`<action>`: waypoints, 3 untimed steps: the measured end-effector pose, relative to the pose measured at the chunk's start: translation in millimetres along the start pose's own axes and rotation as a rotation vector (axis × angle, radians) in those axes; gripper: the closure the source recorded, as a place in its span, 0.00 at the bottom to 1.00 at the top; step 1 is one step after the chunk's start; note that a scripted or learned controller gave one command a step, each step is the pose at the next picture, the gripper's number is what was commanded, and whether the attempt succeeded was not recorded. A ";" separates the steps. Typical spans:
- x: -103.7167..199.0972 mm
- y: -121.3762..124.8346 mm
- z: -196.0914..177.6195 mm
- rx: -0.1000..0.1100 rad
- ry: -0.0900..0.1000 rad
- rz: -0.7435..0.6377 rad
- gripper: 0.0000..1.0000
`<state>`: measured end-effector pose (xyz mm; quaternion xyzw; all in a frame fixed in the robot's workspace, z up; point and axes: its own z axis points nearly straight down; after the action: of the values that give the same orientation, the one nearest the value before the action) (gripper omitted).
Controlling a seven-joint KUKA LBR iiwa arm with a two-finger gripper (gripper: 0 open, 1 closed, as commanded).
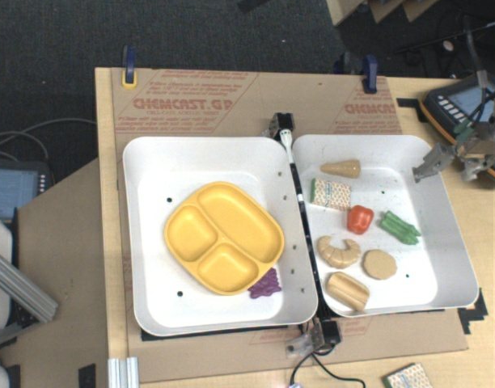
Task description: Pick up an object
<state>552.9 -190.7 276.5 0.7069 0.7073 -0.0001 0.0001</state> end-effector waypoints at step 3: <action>52.6 35.2 191.1 -0.007 -0.001 -0.004 0.00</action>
<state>588.0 -138.1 85.4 0.7056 0.7086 0.0019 0.0030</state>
